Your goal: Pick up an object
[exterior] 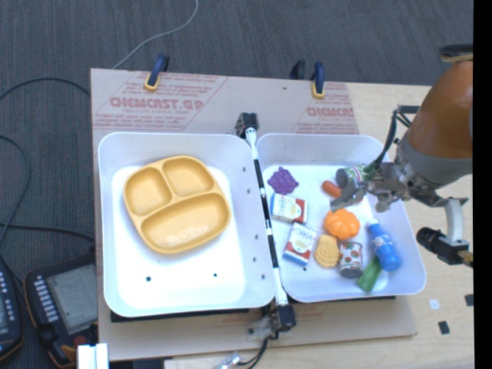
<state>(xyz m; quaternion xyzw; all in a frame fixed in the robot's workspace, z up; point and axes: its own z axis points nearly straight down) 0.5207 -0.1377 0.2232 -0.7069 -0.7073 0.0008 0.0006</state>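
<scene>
The bench point(138, 98) bears two white bins; the left bin point(115, 283) holds a yellow divided plate point(177, 203). My gripper point(357, 193) hangs over the right bin point(400, 283), just above the orange pumpkin point(341, 224), nothing visibly held; I cannot tell its grip.

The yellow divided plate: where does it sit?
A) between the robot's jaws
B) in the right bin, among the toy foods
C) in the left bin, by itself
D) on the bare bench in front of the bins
C: the yellow divided plate lies alone in the left bin, while the toy foods, like the orange pumpkin, crowd the right bin.
</scene>
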